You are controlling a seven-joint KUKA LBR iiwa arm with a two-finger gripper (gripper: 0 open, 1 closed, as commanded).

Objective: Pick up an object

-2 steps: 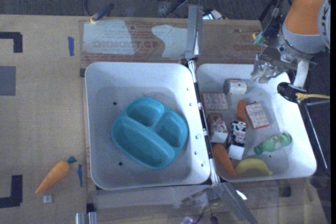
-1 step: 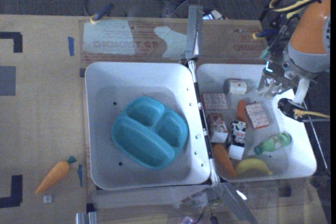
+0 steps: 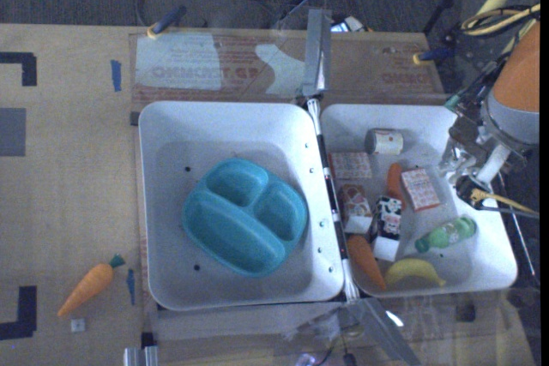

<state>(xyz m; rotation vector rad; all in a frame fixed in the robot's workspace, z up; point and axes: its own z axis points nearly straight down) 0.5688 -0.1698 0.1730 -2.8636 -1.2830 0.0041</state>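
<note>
From my remote seat I see the grey arm with its orange band reaching in at the right, its two-finger gripper (image 3: 467,170) hanging over the right edge of the right white bin (image 3: 502,266); I cannot tell how its fingers stand, and nothing shows between them. The pickable clutter lies in that bin: a small grey can (image 3: 384,141) near the back, a red-and-white printed carton (image 3: 419,189) just left of the gripper, a green plastic bottle (image 3: 446,234) lying below it, a yellow banana (image 3: 414,273) at the front, an orange carrot (image 3: 366,261) beside it, and a black-and-white cow-patterned box (image 3: 389,219). The left white bin (image 3: 163,133) holds a teal divided plate (image 3: 245,215). A second orange toy carrot (image 3: 87,287) lies on the bench, outside the bins.
</note>
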